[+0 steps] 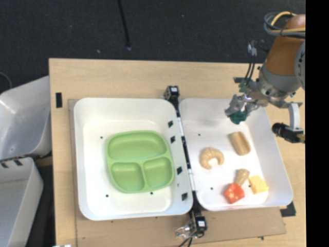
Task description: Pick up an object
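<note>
Candidate objects all lie in the right bin [275, 138], five in total. A tan cylindrical piece, bread-roll-like [239, 142], lies right of centre, tilted a little. Left of it, near but apart, sits a pale croissant-shaped piece [211, 157], curved with its opening facing near. Toward the near edge of the bin: a red block [234, 192], a small tan lumpy piece [242, 176] just beyond it, and a yellow wedge [258, 184] to the right, touching or almost touching the tan lump. The pincer [238, 116] hangs over the far right part of this bin, beyond the tan cylinder and apart from it; teal pads show at its tip. Finger spacing: cannot tell from this view, and nothing is visible between the fingers. The grey arm with its orange band [281, 55] enters from the far right. The left bin [82, 153] holds a light green divided plate [139, 160], one large compartment on the far side and two smaller ones on the near side. The two bins meet along a centre seam with black clips. Both rest on a light wooden surface [128, 76]; a dark floor lies beyond it, and white containers stand off to the left.
</note>
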{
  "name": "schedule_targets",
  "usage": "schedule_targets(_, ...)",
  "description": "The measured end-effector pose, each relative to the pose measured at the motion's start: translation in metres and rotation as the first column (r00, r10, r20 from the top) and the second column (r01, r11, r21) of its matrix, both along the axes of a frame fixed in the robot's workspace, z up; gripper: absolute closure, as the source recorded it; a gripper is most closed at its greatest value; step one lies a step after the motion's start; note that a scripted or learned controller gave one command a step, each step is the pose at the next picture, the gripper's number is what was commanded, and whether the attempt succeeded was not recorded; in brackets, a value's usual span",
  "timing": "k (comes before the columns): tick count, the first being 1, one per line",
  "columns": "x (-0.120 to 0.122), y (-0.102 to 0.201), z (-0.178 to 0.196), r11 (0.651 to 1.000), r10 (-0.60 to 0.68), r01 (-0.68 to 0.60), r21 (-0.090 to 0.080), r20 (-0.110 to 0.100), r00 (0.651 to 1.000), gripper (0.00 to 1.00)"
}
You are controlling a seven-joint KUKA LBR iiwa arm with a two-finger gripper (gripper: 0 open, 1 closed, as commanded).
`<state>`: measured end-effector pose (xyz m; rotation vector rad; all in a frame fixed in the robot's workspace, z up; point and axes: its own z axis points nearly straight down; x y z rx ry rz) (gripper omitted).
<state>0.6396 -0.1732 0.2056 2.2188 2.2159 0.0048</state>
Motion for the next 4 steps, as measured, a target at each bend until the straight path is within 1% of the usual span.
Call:
schedule_targets(1,0.001,-0.001,0.033,1.0,0.004,-0.004,0.001,-0.001,1.0,1.0)
schedule_targets(2,-0.017,0.038,0.037,1.0,0.006,-0.006,0.002,-0.005,1.0,1.0)
schedule_targets(3,-0.024,0.088,0.04,1.0,0.007,-0.007,0.003,-0.007,1.0,1.0)
schedule_targets(4,-0.039,0.138,0.05,1.0,0.008,-0.008,0.004,-0.006,1.0,1.0)
